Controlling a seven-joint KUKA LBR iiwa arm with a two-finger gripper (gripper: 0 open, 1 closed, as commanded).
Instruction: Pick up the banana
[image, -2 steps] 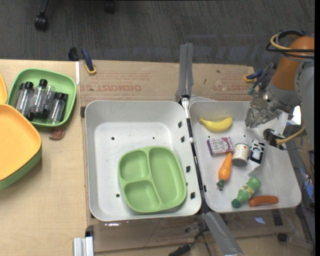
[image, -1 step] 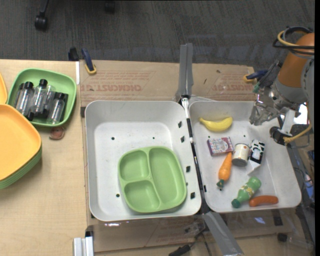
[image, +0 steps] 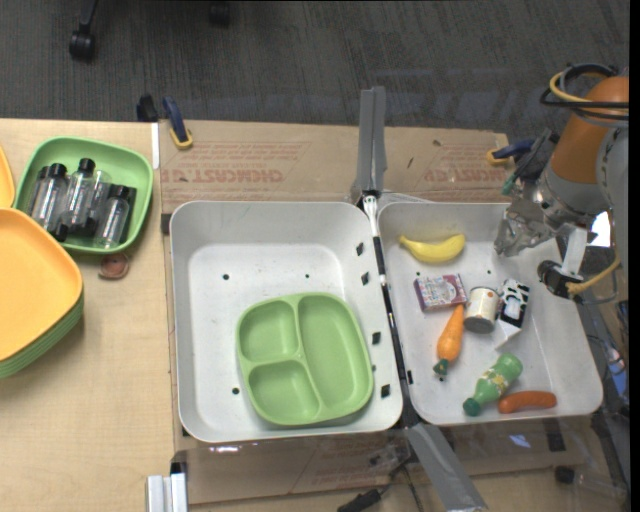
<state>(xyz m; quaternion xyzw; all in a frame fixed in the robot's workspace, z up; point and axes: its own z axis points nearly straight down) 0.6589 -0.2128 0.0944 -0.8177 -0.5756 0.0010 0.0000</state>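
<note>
Banana awaiting pick in the right bin; end effector parked at that bin's far right rim.

Nearest the camera in the right bin (image: 580, 395) lie a red chili-like item (image: 527, 401) and a green bottle (image: 494, 382); beyond them are a carrot (image: 450, 336), a small can (image: 482, 308), a pink packet (image: 440, 292) and a black-and-white item (image: 514, 304). The banana (image: 433, 247) lies flat in the far part of this bin, just beyond the packet, apart from all other items. The end effector (image: 520, 238) hangs near the banana, to its right; its finger state cannot be told. The left bin (image: 200, 300) carries 1 green divided tray (image: 303, 358). Judgement: the banana is light, fairly firm, smooth-skinned and bruises under high force. Grip across the thick middle, fingers spanning the short axis, moderate force.
</note>
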